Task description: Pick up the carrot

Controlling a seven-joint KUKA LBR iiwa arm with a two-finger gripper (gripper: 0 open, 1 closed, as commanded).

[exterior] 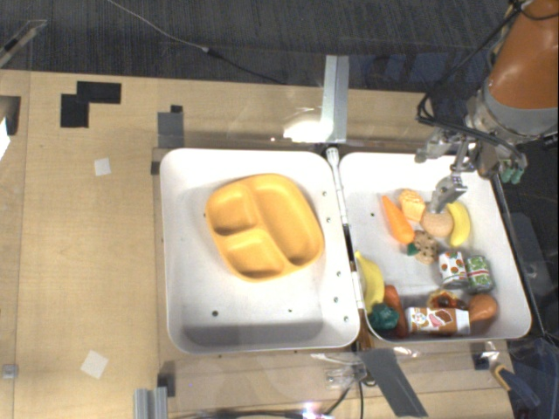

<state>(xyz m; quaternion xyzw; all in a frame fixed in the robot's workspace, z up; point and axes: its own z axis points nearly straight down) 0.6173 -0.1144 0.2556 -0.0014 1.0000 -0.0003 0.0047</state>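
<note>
The carrot (396, 220), a short orange toy lying at a slant, rests in the left part of the right bin (515, 260). My gripper (443, 199) hangs over that bin's upper middle, to the right of the carrot and a little farther back, above a round beige food toy (438, 225). It is apart from the carrot, and I see nothing held in it. The arm's orange band (527, 55) is at the top right.
A yellow divided plate (262, 225) lies in the left bin (188, 260). Around the carrot are a yellow-orange piece (411, 203), a banana (459, 223), a second banana (372, 278), two small cans (465, 271) and a juice carton (436, 320).
</note>
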